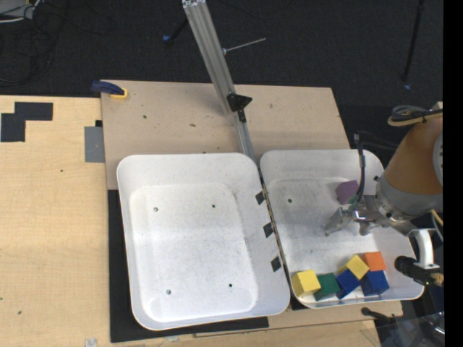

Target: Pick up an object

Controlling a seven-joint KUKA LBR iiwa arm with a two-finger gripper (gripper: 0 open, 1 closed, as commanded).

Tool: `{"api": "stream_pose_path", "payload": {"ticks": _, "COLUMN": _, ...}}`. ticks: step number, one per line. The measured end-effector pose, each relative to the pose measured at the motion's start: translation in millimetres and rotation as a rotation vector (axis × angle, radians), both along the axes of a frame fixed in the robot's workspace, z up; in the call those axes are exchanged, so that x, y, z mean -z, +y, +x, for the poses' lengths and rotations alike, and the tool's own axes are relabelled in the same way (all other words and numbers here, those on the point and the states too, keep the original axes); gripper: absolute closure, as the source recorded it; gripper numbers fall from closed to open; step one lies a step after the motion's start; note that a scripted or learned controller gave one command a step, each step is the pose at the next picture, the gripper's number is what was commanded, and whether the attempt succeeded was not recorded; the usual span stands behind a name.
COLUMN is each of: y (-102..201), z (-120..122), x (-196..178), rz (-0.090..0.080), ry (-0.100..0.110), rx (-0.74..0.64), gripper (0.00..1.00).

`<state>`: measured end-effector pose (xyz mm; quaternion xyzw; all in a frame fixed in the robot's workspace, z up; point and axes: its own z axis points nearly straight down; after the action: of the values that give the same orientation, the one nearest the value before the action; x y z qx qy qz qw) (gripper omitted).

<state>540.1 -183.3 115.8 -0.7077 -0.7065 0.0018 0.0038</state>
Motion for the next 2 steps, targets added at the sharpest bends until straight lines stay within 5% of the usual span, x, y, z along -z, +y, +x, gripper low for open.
{"api": "stream_pose_path", "payload": {"ticks": 1, "y": 0.4, "z": 0.5, "x": 24.1, "rz": -0.001, "ry": -0.005, "rx": 0.002, "gripper": 0.0}}
{"api": "stream_pose_path", "payload": {"ticks": 2, "y": -0.3, "z": 0.0, "x": 14.5, "rz": 0.0, "ry": -0.004, "rx": 0.01, "gripper": 1.0}}
